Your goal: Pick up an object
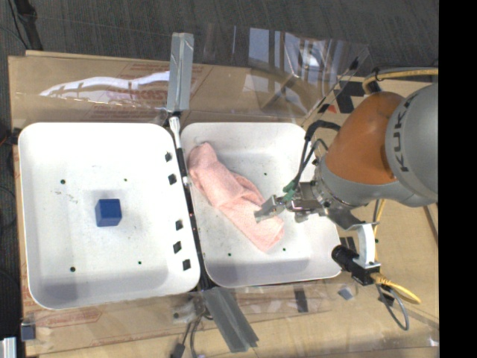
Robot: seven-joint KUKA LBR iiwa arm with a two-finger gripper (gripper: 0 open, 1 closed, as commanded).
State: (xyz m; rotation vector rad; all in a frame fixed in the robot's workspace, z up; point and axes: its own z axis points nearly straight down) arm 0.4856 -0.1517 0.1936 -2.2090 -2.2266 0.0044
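Observation:
A pink cloth (223, 186) lies crumpled in the right bin (257, 146), running diagonally from the bin's upper left towards its middle. My gripper (271, 209) hovers low over the cloth's lower right end, at its right edge, and seems to touch or nearly touch the fabric. The wrist and the orange band of the arm hang over the bin's right side. A small blue cube (109, 212) sits alone in the left bin (89, 155), left of its centre.
A metal divider with black clips (179, 200) separates the two bins. Clear plastic sheeting (298, 66) stands behind the right bin. Brown cardboard (89, 88) surrounds the bins.

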